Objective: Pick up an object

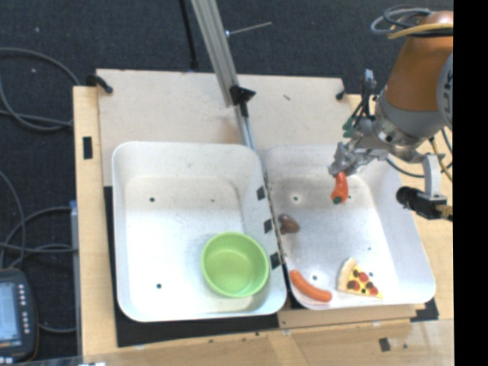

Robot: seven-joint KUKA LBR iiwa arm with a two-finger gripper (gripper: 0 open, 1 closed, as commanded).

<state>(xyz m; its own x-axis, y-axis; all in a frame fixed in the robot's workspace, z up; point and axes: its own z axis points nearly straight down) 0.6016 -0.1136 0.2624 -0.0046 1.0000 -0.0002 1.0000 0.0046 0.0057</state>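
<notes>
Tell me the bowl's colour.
Light green; the bowl shows in the camera view, in the left bin.

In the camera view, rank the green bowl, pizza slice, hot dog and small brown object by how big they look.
1. green bowl
2. pizza slice and hot dog, too alike to rank
3. small brown object

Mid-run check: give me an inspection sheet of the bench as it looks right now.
Surface: bench bears two white bins, left bin and right bin, side by side.
Job's things: carrot hangs from the gripper above the right bin; sausage, pizza slice and small brown thing lie in the right bin; green bowl sits in the left bin.
Clutter: nothing seen.
Grippers: gripper shut on the carrot's top end.
Cables: loops on the floor at left; cables at the arm's wrist.
Surroundings: metal post, dark floor, screen device lower left.
</notes>
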